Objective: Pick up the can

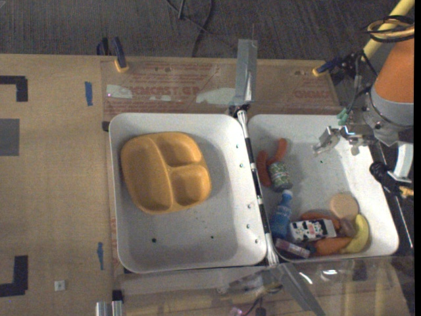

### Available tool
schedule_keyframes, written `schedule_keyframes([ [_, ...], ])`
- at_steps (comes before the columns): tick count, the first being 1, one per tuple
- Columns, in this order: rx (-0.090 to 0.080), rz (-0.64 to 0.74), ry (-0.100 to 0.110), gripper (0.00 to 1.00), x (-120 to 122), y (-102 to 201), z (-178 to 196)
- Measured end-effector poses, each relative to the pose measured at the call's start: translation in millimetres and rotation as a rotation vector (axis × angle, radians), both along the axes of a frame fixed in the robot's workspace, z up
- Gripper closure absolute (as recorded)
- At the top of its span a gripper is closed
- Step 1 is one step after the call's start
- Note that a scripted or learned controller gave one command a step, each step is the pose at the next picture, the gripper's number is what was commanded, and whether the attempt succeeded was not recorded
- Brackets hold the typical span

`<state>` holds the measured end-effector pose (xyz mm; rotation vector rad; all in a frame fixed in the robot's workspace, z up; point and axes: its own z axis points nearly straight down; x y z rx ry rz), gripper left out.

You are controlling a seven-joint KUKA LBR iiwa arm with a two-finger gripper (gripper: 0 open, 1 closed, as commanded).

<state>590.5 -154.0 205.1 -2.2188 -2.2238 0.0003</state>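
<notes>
The metal fingers hover spread and holding nothing over the right white bin; they should descend straight astride the small green can, avoiding the red sausage.

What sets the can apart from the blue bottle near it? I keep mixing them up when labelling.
The can is dark green and squat; the blue bottle is bright blue, longer, and narrows to a neck. The can lies beside the red sausage-like toys; the bottle lies nearer the bin's front edge, by a small carton. Both are in the right bin, near the divider.
</notes>
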Motion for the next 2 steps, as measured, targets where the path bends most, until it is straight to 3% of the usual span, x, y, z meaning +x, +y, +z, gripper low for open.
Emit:
schedule_keyframes([
  [1, 0.003, -0.114, -0.001, 0.00, -20, -60, -82],
  [2, 0.007, -0.209, -0.035, 0.00, -22, -57, -99],
])
